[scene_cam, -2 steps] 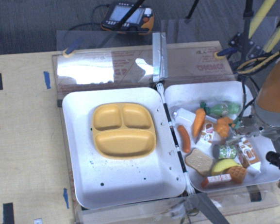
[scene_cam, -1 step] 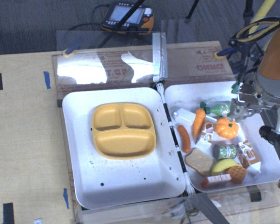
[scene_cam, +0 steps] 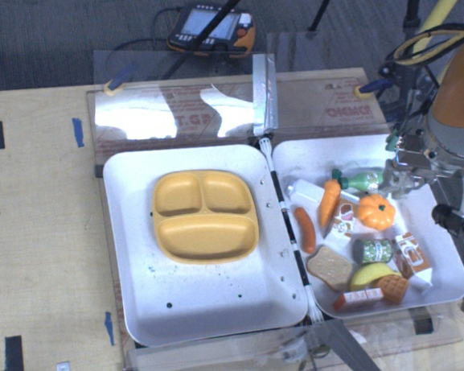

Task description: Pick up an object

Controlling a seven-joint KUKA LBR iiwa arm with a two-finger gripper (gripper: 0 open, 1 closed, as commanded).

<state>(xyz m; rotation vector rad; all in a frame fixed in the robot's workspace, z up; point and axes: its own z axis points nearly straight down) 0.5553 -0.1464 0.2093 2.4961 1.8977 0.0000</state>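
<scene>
Camera view from above the surface [scene_cam: 35,238]: we look down on two shallow white bins set side by side. At the middle of the left bin [scene_cam: 146,309] lies a yellow divided plate [scene_cam: 205,215] with three compartments. The right bin [scene_cam: 450,275] holds a heap of toy food: an orange carrot [scene_cam: 329,203] leaning toward the bin's far edge, a red sausage [scene_cam: 306,229] near the wall shared with the left bin, a slice of brown bread [scene_cam: 330,267], a yellow banana [scene_cam: 372,274] and a waffle [scene_cam: 394,289] near the front edge, a small orange pumpkin [scene_cam: 376,212] at the middle, a green bottle [scene_cam: 362,180] toward the far edge (partly under the arm's metalwork) and a green can [scene_cam: 376,250] just in front of the pumpkin. We see the end effector [scene_cam: 401,175] at the right bin's far right corner, just beside the pumpkin and bottle; whether it is spread or closed we cannot tell, and nothing shows in its grasp.
</scene>
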